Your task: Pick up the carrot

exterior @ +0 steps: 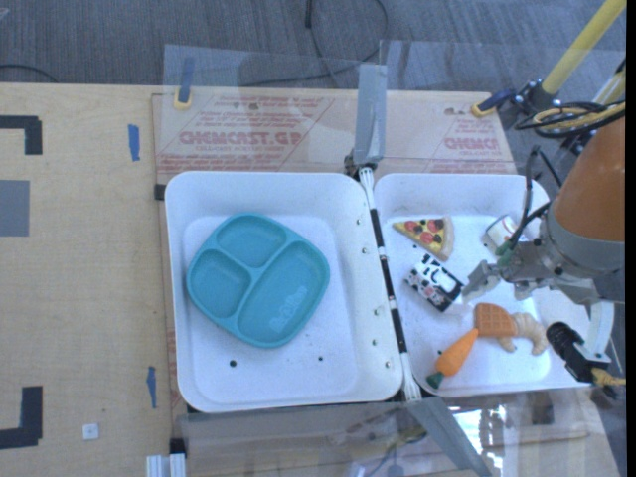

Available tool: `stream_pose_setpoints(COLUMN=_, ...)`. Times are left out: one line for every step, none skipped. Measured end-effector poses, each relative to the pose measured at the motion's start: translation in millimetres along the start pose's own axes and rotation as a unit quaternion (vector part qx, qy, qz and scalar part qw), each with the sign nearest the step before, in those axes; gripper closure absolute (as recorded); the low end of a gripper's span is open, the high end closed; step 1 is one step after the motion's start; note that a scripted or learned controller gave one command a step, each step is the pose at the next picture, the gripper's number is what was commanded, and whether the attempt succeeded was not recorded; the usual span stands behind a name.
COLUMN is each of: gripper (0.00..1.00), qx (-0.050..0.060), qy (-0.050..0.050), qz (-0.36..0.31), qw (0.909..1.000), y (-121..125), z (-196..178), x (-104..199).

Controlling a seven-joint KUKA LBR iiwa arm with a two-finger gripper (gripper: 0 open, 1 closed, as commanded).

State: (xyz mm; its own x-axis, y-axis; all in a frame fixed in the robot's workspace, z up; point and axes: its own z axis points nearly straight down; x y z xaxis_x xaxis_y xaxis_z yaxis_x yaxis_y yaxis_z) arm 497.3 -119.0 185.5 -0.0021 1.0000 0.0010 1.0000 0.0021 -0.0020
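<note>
The orange carrot [455,353] with a green tip lies near the front edge of the right bin [467,192], pointing toward the front left. My gripper [490,272] hangs over the middle of that bin, a little behind and to the right of the carrot and apart from it. Nothing is seen held in it. The grey arm with its orange band [599,192] covers the bin's right side.
A pizza slice toy [427,233] and a black-and-white block [433,283] lie left of the gripper. A tan and orange toy [507,325] sits just right of the carrot. The left bin [199,366] holds a teal divided plate [260,278].
</note>
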Motion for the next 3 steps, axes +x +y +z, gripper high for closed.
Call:
stream_pose_setpoints(gripper=0.0, qx=-0.017, qy=-0.004, qz=-0.029, qw=0.9994, y=-6, z=78, x=-9)
stream_pose_setpoints(gripper=0.0, qx=-0.014, qy=-0.011, qz=-0.236, qw=0.9717, y=-10, z=89, x=-11)
stream_pose_setpoints(gripper=0.0, qx=-0.019, qy=-0.01, qz=-0.121, qw=0.9924, y=-8, z=88, x=12)
